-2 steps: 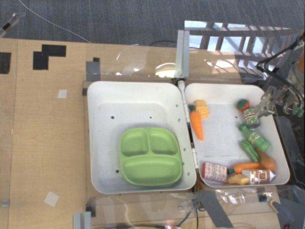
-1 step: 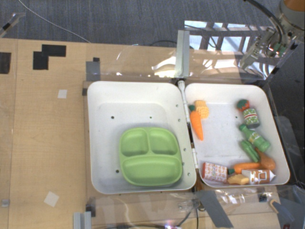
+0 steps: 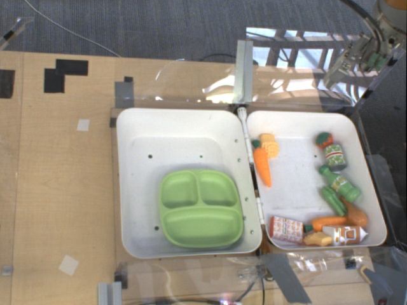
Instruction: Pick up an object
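We see the gripper (image 3: 356, 61) beyond the right bin (image 3: 299, 122), above no object; jaws' state we cannot tell.

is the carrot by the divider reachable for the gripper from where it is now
Probably yes: the carrot lies alone on bare floor of the right bin, only corn touching its top, and the gripper hangs above that bin's far corner.

Light wooden worktop (image 3: 57, 189) carries black square markings (image 3: 63, 74). Dark grey ribbed carpet (image 3: 159, 18) lies beyond, crossed by a thin white cable (image 3: 70, 29).
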`<state>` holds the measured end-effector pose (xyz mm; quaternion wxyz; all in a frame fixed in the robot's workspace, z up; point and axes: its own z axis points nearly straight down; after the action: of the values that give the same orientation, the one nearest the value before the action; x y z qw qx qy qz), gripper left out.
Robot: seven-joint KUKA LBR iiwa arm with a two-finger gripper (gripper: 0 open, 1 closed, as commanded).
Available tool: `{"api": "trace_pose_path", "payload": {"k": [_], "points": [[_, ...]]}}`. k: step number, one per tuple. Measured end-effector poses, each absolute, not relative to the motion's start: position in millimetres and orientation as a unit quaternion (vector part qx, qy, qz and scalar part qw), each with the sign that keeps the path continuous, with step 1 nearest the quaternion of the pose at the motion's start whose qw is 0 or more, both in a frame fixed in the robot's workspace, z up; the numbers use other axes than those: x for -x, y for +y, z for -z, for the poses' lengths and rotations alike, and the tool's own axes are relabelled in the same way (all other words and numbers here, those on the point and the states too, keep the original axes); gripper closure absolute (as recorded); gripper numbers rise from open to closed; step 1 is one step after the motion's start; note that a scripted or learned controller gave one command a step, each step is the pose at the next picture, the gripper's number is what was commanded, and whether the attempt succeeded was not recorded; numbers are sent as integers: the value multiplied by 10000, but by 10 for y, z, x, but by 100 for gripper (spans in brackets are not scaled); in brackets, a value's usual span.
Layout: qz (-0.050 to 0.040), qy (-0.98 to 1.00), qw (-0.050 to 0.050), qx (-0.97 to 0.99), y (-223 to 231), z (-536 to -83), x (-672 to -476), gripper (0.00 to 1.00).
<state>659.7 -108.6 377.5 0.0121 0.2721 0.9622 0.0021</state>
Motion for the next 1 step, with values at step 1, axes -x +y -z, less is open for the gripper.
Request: {"api": "trace_pose_path", "payload": {"k": [1], "points": [[-25,9627,174,-2700,-1075,-3907,-6614,100]]}}
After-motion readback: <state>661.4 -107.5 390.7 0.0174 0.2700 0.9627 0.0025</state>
